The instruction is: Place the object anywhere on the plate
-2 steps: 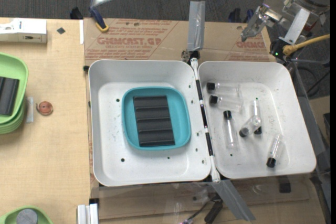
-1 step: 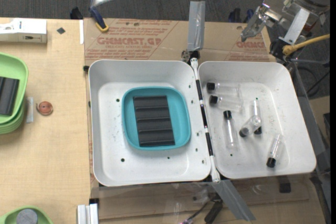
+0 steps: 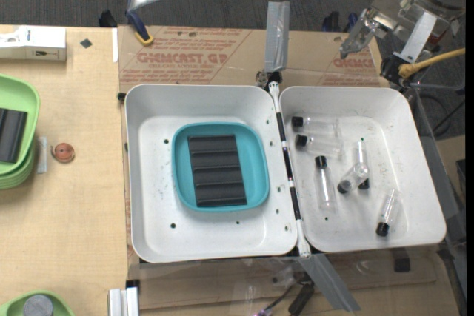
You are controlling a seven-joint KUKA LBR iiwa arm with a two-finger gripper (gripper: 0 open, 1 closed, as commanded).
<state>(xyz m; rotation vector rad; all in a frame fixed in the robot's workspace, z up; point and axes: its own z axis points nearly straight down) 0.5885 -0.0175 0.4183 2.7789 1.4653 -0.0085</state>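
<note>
The objects to be moved are clear vials with black caps (image 3: 324, 177), scattered flat in the right bin (image 3: 415, 233). The target is the teal plate (image 3: 255, 159), seated in the left bin (image 3: 148, 233) and carrying a dark ribbed insert (image 3: 216, 170). No vial is on the plate; the transfer has not begun.

Risks from this position:

- The vials are transparent, round and lying on their sides. A closing grip that lands off-centre would likely roll or squirt one away rather than capture it.
- Several vials near the bin's middle (image 3: 354, 177) lie close together or touching — a descent there could catch two, or nudge a neighbour out of reach.
- A vial released onto the ribbed insert may roll; one dropped near the plate's rim could end up in the bin instead.
- The raised divider (image 3: 285, 159) between the bins must be cleared during the carry.

My gripper (image 3: 354, 39) is well apart from the vials, held high above the far right corner of the bench, over the cardboard sheet (image 3: 200, 55) behind the right bin. It carries nothing. The wrist is tilted, tip pointing down and toward the left.
</note>
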